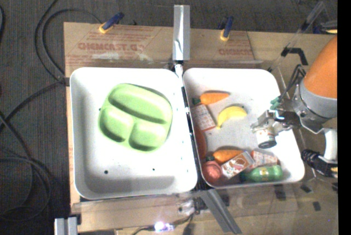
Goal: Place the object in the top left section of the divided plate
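The green divided plate (pixel 136 116) lies a little left of the frame's centre, in the left white bin (pixel 88 168), turned at a slant, with one long section along its upper edge and two smaller ones below it; nothing lies on it. The right white bin (pixel 258 78) sits just beside the left one, and the loose items are gathered there: an orange carrot (pixel 214 97) near its upper left, a yellow banana (pixel 231 114) just below and right of that, a small red-and-white carton (pixel 203 117) by the left wall, and along the lower edge a second carrot (pixel 226 154), a red round fruit (pixel 213 172), another printed carton (pixel 239 165) and a green bottle (pixel 265 174) lying on its side. The gripper (pixel 267 129) hangs over the right part of this bin, right of the banana and apart from it; whether its fingers are parted or closed cannot be told, and nothing can be seen held there. The arm's grey and orange body (pixel 323 83) fills the right edge of the frame. Both bins rest on a brown cardboard-covered bench (pixel 137 42) with red printing, held at its upper edge by a blue-and-yellow clamp (pixel 111 22) and a second clamp (pixel 225 28), with a metal bar (pixel 181 34) between them. Beyond the bench is dark carpet (pixel 33 91) crossed by loose cables (pixel 46 15).
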Available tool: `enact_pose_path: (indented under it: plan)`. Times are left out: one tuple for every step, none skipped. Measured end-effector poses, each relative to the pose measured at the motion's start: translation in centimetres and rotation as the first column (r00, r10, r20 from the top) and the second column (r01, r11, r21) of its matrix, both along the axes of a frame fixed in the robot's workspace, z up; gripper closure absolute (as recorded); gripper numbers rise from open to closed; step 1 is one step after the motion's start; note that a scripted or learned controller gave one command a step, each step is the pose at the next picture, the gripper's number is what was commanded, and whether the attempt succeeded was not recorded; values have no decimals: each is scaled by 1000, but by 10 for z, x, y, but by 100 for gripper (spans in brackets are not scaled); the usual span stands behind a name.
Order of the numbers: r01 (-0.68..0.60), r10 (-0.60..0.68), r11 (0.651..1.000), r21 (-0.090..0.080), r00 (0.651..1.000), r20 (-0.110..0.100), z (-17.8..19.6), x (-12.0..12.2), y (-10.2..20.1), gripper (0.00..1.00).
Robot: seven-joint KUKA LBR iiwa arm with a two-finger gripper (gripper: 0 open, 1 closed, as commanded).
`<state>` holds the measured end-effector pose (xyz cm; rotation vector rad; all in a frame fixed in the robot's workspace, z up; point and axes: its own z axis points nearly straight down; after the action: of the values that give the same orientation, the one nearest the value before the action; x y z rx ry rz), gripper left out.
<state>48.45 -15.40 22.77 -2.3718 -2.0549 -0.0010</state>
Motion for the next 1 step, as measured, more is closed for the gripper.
enact_pose_path:
  plan:
    - [-217, 217, 976, -3, 976, -2, -15, 30, 49, 100]
